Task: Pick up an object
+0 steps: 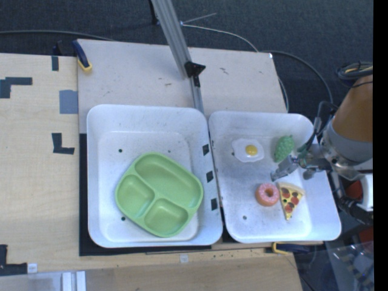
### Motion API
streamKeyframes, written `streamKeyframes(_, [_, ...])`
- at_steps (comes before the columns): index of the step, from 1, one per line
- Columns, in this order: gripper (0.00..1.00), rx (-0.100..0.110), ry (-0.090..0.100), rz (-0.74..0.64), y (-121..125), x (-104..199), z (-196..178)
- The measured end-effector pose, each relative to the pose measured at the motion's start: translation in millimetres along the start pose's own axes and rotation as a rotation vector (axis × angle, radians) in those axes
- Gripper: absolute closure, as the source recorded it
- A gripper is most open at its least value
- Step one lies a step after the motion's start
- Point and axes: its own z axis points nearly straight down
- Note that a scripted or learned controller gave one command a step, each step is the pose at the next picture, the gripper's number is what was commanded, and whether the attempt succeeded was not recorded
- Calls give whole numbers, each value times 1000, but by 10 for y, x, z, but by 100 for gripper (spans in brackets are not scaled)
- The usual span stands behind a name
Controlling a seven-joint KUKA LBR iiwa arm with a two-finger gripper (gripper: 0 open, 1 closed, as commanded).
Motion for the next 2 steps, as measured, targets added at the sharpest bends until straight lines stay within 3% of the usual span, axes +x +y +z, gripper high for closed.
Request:
streamKeyframes(1, [0,0,0,0,0,-1,0])
streamKeyframes(2, [0,6,0,1,-27,17,645])
